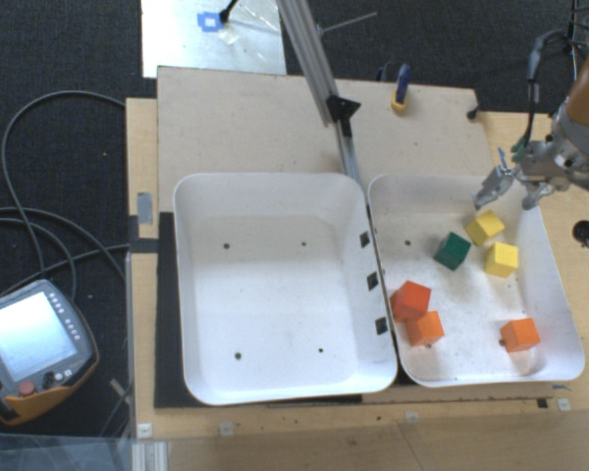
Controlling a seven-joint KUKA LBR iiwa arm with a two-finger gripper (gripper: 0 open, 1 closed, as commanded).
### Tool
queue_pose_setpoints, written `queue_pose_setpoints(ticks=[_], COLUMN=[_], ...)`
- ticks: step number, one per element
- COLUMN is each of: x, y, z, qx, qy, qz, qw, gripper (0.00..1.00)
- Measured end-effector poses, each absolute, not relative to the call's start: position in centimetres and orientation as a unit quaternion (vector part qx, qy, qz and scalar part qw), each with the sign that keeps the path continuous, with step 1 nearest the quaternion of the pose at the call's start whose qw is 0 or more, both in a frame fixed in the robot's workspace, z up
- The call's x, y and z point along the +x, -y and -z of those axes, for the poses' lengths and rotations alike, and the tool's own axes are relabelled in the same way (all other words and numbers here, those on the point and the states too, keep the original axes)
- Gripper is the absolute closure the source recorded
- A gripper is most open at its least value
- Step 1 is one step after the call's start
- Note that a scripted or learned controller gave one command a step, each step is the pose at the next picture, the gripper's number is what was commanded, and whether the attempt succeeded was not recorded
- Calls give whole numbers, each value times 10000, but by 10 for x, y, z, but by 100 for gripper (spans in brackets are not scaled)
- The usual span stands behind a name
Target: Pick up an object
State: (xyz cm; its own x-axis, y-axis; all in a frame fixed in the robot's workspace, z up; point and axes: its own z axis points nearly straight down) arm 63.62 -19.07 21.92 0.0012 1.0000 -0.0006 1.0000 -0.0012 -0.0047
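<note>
The right bin (560, 307) holds several small blocks. Two yellow cubes (487, 227) (502, 259) lie near its far right, with a green cube (453, 251) just left of them. A red block (410, 299) and an orange block (426, 328) sit by the bin's left wall, and another orange block (519, 335) lies near the front right corner. My gripper (511, 190) hangs over the bin's far right corner, just above the upper yellow cube. Its two fingers are spread apart with nothing between them.
The left bin (191, 224) stands beside the right one, sharing a middle wall (373, 273). A slanted metal pole (309, 42) crosses above the bench's back. A teach pendant (29, 346) and cables lie on the floor at left.
</note>
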Motion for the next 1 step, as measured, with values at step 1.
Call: queue_pose_setpoints(ticks=[1], x=[637], y=[185], z=[-122], qx=[-7060], qy=[7082], qz=[-3], qw=[-15], gripper=[0])
